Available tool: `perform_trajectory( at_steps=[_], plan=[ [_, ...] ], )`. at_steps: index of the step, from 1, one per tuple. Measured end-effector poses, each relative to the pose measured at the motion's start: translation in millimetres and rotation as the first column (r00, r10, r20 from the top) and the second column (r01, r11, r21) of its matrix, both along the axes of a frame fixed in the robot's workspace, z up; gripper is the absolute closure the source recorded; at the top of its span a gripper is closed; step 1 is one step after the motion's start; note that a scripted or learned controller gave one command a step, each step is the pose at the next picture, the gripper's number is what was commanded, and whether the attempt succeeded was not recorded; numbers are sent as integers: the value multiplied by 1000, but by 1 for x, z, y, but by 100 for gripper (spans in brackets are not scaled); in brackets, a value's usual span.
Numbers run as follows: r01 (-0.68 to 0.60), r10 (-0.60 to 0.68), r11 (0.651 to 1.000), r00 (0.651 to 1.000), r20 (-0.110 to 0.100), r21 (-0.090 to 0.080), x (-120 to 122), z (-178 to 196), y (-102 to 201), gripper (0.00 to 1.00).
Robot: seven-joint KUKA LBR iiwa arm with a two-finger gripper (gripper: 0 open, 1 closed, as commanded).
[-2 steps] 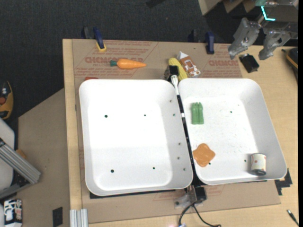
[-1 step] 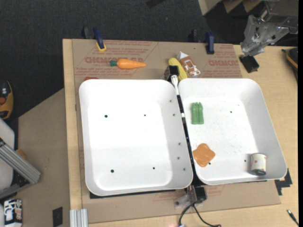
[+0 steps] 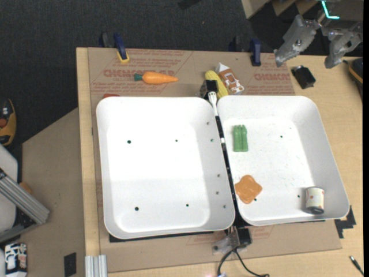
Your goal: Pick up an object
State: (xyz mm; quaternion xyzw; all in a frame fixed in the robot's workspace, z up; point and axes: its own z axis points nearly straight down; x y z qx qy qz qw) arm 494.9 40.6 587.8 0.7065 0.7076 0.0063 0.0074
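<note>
1. Tool (image 3: 316,46) up at the far right corner, above the surface (image 3: 57,154) beyond the bins, two grey fingers (image 3: 294,42) splayed wide apart, nothing between them.
2. Right bin (image 3: 323,137): green block (image 3: 240,138) lying near the left wall, orange flat piece (image 3: 248,188) lower down near the same wall, small white cylinder (image 3: 314,199) in the near right corner.
3. All three well apart from the tool; green block nearest, cylinder down at the near edge.
4. Left bin (image 3: 115,131) beside it, walls touching.
5. Beyond the bins on the cardboard: carrot (image 3: 155,78) at far left, yellow corn cob (image 3: 215,81) and a small orange-and-white packet (image 3: 231,81) near the junction of the bins.
</note>
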Motion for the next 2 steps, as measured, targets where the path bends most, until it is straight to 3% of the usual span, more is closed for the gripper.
perform_trajectory(
  at_steps=[1, 2],
  plan=[
    [0, 0, 1000, 1000, 5, 0, 1, 11, 0, 100],
    [0, 0, 1000, 1000, 4, 0, 1, 11, 0, 0]
  ],
)
